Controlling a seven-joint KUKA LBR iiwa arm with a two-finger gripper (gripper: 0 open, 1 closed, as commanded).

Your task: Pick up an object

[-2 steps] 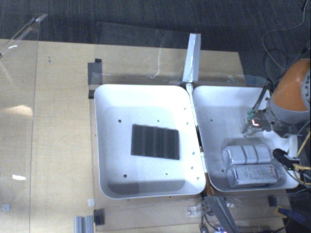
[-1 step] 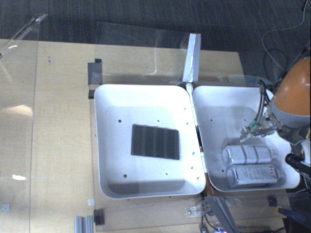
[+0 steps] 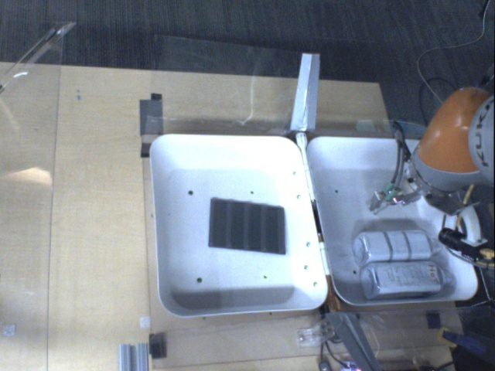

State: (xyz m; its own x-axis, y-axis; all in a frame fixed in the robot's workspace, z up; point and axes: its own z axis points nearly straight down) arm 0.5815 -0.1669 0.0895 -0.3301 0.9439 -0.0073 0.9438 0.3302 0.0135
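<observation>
While arm hangs at 3 o'clock, you see gripper (image 3: 384,198) over right bin (image 3: 340,168); finger spread unclear. Silver packs (image 3: 396,263) lie at bin's 6 o'clock, dark ridged pad (image 3: 247,226) mid left bin (image 3: 178,168).

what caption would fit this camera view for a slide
KUKA arm's gripper poised over the right bin above two silver packs; a dark ribbed pad lies in the left bin.

Bright, even overhead light; soft shadows inside the white bins (image 3: 232,149); slightly soft focus, glare at left.
</observation>
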